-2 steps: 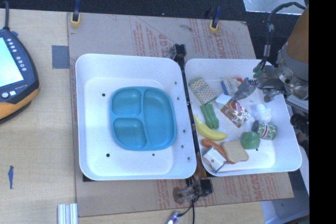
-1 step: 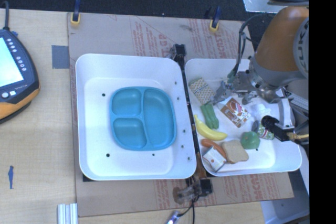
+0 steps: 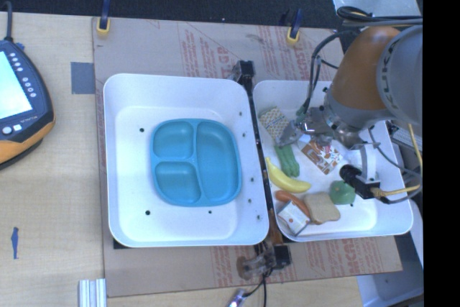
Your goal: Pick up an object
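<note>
My gripper (image 3: 295, 131) hangs low over the upper left part of the right bin (image 3: 392, 223), reaching in from the right under the orange-banded wrist. Just left of it lies a checkered packet (image 3: 272, 118), and just below it a dark green vegetable (image 3: 289, 160). A colourful snack packet (image 3: 320, 154) lies under the wrist. Further down the bin are a yellow banana (image 3: 286, 180), an orange carrot (image 3: 291, 198), a bread slice (image 3: 323, 211), a small white carton (image 3: 291, 216) and a green lump (image 3: 342, 192).
The left bin (image 3: 122, 219) holds a blue divided plate (image 3: 195, 160). A teach pendant (image 3: 18, 101) lies at the far left of the bench. Clamps sit at the cardboard's top edge, and the wall between the two bins runs close beside the gripper.
</note>
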Controlling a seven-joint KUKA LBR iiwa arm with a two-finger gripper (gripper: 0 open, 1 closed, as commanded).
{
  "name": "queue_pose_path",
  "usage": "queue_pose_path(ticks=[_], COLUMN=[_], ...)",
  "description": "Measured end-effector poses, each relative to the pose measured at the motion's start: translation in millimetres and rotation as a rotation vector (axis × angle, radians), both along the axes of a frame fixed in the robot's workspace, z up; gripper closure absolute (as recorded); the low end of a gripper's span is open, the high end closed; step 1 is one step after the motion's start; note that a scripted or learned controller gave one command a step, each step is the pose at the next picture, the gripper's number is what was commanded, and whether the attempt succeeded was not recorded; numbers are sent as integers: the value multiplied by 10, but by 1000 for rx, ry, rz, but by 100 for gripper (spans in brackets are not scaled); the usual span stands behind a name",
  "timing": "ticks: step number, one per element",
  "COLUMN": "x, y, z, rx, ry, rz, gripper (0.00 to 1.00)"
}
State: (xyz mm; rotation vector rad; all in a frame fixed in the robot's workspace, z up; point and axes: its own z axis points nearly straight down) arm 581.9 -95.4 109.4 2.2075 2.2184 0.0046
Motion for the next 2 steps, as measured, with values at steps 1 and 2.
queue_pose_path(ticks=[1, 2], x=[781, 176], y=[-27, 5], z=[-121, -131], rx=[4, 3], ry=[-1, 0], rz=[-2, 0], gripper=[0, 0])
